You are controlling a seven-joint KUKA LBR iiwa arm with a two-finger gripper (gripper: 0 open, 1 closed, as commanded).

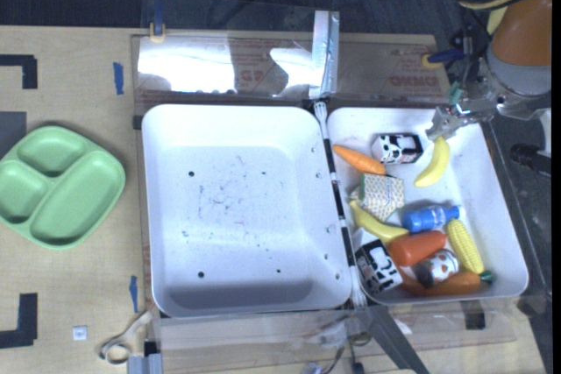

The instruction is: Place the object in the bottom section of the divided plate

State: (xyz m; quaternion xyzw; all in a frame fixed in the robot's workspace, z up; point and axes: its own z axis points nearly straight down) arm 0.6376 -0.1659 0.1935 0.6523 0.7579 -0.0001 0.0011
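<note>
A: Jaws [443, 120] sit at the upper right corner of the right bin [504, 215], just above the top end of a yellow banana [435, 164]. Whether they are spread or pressed together cannot be told; they show as a small metallic blur against the white rim.

B: So is anything pinched?

A: Nothing is seen between them. The banana lies touching or nearly touching them, tilted down and away toward the bin's middle. It is probably the nearest candidate for a pick, though the task names no particular object.

B: What else lies below the jaws?

A: A carrot [358, 158] and a black-and-white toy [399, 148] are off to their left. Farther down are a patterned packet [383, 194], a blue bottle [431, 216] and a corn cob [465, 245], heaped against the lower wall. They look dumped loosely, as stock to draw from.

B: And the target?

A: The green divided plate [59, 186] rests on the desk [70, 293], far to the jaws' left, beyond the left bin [237, 206]. Its large compartment faces the lower right; that seems the bottom section. The placing step is not yet done.

B: Anything obscured?

A: The arm [524, 39] is cut off at the frame's edge, and the pile's lower items overlap too much to name.
</note>
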